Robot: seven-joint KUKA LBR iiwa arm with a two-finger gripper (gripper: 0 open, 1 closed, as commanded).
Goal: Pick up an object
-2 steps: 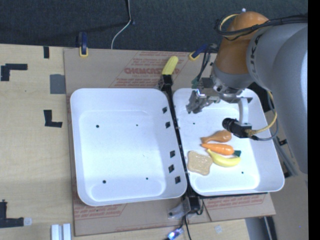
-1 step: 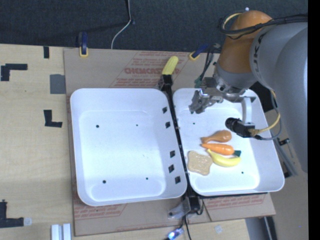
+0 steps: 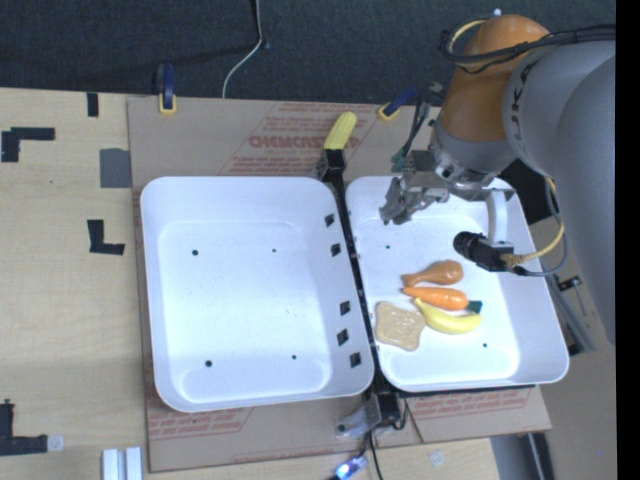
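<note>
From above, the gripper (image 3: 400,208) hangs over the far end of the right bin (image 3: 500,368); I cannot tell its state. The toy foods lie nearer the camera: a chicken leg (image 3: 438,274), a carrot (image 3: 440,296), a banana (image 3: 447,318) and a toast slice (image 3: 398,326), clustered together, apart from the gripper.

**Grey arm, orange band**

You're looking at a bulky matte-grey arm (image 3: 570,138) with a glossy orange band (image 3: 490,78), thin yellow and black cables looping over it, and a dark metal gripper (image 3: 405,206) below.
</note>
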